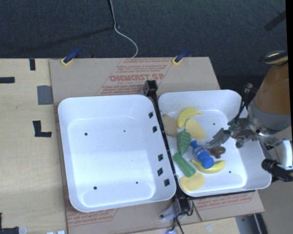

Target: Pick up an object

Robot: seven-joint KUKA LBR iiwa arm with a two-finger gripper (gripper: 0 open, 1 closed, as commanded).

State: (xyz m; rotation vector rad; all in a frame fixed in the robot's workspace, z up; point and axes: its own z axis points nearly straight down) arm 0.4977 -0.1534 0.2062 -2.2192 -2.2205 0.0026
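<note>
1. Camera view, the grip. The two-finger gripper [217,143] sits low over the right-hand shallow white plastic bin [238,180], about mid-bin, just right of the pile of toys. You cannot tell whether it is spread or pressed together; the tip is a dark blur against the bin floor, and nothing is seen pinched.

2. Camera view, the candidates. All lie toward the right bin's left wall: a blue plastic bottle with a white cap [203,156] nearest the gripper, a yellow plastic banana [214,167] touching its lower side, a second yellow curved fruit [187,115] toward the far wall, a rounded yellow piece [196,130] beside it, two green ribbed vegetable shapes [183,142] and [184,165], and a yellow lemon-like lump [191,183] at the near-left corner.

3. Doing it well, as a judgement: go for the bottle, the closest and the most clear-sided. Straddle its narrow width, not its length. Descend fully before closing, or the banana underneath may get nudged instead.

4. The left white bin [69,142] carries no objects to aim for.

5. Writing: the brown cardboard sheet [193,72] under the bins bears red print reading roughly "CHEMCAST GP"; the smaller lines are illegible.
</note>
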